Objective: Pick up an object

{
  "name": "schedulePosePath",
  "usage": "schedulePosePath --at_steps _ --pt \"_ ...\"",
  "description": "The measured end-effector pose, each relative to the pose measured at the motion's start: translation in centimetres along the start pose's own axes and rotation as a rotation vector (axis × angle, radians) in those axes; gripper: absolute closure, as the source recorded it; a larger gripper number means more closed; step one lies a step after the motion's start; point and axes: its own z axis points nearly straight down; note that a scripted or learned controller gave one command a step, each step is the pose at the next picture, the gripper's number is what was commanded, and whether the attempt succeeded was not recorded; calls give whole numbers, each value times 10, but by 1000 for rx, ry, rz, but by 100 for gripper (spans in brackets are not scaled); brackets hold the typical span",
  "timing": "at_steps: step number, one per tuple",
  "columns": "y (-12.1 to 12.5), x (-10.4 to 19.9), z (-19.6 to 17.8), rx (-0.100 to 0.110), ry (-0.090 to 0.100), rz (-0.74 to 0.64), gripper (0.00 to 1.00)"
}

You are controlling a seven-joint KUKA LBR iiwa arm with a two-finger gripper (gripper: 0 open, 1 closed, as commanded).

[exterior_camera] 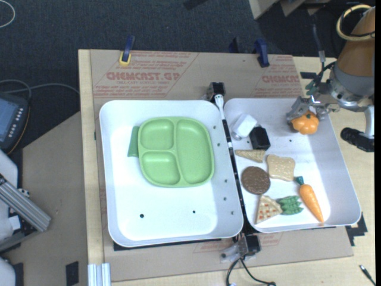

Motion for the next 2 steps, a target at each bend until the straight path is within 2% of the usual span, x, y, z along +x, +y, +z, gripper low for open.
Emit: schedulePosePath --at_steps 1,2 --pt "4 -4 -65 -2 -1 1 100" --pt "4 -4 -71 4 1 1 100"
